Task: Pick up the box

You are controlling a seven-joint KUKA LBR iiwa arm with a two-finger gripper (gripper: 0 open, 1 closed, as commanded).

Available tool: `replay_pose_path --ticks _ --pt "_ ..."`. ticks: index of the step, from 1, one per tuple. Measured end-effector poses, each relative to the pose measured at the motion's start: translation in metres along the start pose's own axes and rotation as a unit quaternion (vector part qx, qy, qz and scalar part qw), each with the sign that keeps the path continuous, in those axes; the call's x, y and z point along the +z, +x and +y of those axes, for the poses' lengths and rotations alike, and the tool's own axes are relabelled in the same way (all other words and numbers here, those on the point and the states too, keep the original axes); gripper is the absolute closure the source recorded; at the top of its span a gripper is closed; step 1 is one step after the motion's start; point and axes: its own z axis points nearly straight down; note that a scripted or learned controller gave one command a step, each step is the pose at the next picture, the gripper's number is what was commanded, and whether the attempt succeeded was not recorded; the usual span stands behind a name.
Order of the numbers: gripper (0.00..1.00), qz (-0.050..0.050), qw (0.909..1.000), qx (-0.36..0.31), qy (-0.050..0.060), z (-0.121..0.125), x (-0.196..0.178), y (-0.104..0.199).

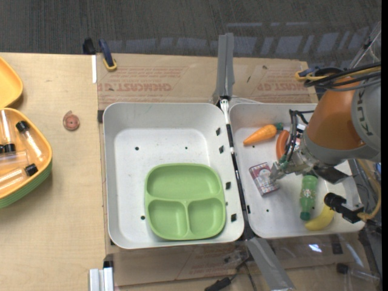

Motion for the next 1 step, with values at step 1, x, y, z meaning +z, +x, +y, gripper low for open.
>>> replay_pose_path --ticks 1 --pt "0.0 0.0 1.0 0.0 0.0 0.0 0.0 0.0"
